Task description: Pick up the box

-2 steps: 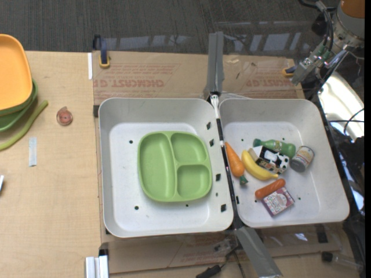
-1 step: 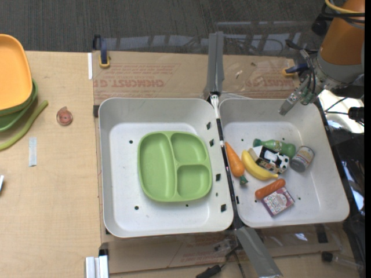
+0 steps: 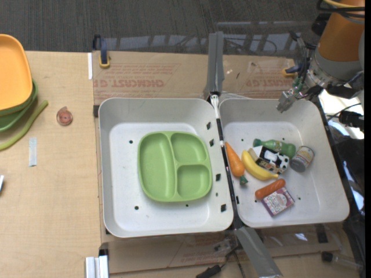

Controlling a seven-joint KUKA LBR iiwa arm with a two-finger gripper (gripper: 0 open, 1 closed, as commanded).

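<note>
The box is small, pinkish-red with a printed label, and lies flat near the front of the right bin. Touching its upper edge is a small orange carrot. My gripper hangs over the far rim of the right bin, well above and behind the box, with nothing seen between its fingers. The grey arm with its orange band reaches in from the upper right.
The right bin also holds a larger carrot, a banana, a green bottle, a black-and-white toy and a small can. A green divided plate lies in the left bin. Orange and green dishes sit far left.
</note>
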